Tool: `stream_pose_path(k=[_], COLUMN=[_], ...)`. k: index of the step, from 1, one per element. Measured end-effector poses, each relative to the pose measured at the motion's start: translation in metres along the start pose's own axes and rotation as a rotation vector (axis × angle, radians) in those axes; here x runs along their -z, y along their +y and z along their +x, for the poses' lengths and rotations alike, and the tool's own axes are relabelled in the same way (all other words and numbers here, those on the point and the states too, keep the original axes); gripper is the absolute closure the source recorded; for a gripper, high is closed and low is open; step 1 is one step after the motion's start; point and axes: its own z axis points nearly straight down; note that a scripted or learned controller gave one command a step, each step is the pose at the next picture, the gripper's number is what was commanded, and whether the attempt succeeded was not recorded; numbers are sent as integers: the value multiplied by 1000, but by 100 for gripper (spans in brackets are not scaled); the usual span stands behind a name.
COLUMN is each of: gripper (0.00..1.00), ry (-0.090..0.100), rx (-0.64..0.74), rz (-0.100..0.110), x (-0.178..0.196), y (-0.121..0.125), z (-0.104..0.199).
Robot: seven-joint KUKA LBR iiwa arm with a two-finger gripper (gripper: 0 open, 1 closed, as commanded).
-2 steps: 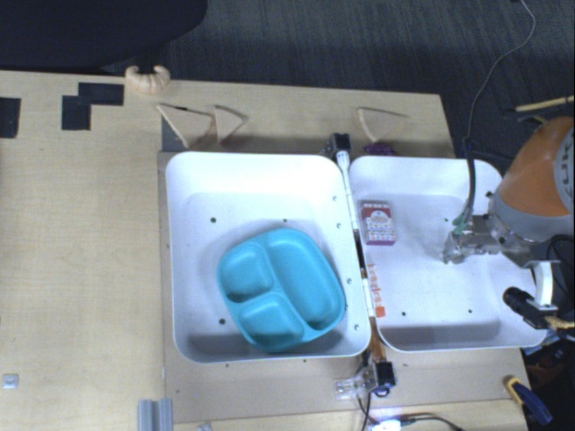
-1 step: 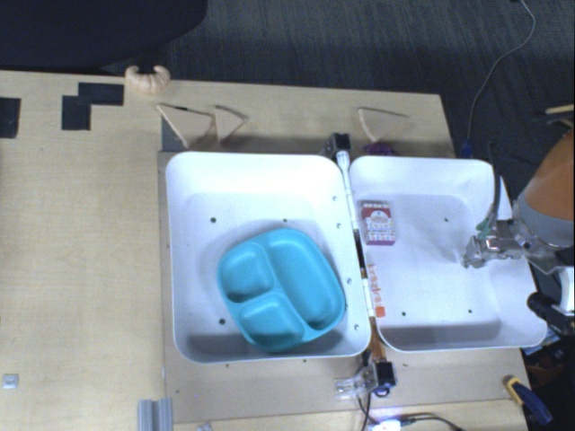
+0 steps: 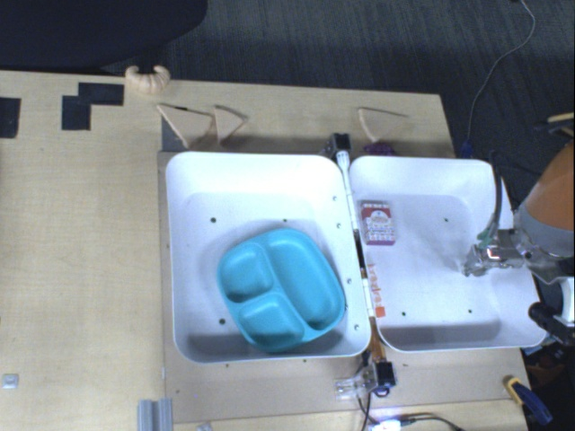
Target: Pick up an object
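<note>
**Card lies at nine o'clock from the gripper**

The shallow white right-hand plastic bin (image 3: 449, 321) holds a small flat rectangular card with red and white print (image 3: 377, 222), long axis running twelve to six. The metal two-finger gripper (image 3: 483, 259) hovers near the bin's three o'clock wall; whether it is open, I cannot tell.
</note>
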Motion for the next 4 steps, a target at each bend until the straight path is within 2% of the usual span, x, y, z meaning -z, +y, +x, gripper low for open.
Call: stream_pose_path(k=[1,2,3,4], gripper=[100,100,100,100], ry=[2,-1,-1,0], rx=[3,1,0,0], rz=[0,-5,-1,0], x=[31,-18,12,-8], y=[-12,21,7,-1], z=[73,24,1,0])
